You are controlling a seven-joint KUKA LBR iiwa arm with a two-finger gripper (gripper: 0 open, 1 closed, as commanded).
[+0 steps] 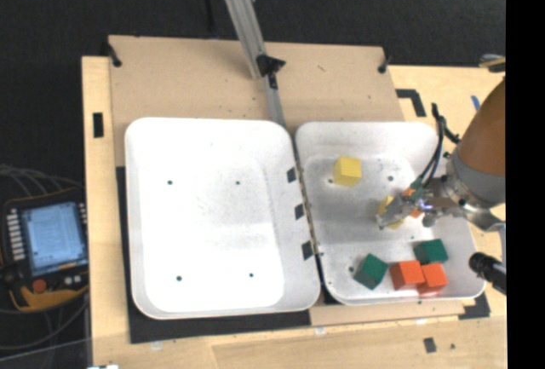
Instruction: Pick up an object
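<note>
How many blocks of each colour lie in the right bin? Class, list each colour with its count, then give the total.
Yellow blocks: 1
Green blocks: 2
Orange blocks: 2
Total: 5 blocks, all in the right bin. A small yellowish bit by the gripper is too unclear to count.

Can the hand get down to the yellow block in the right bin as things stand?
Probably yes. The yellow block lies alone on bare bin floor, apart from the other blocks, and the hand hovers just beside it.
</note>
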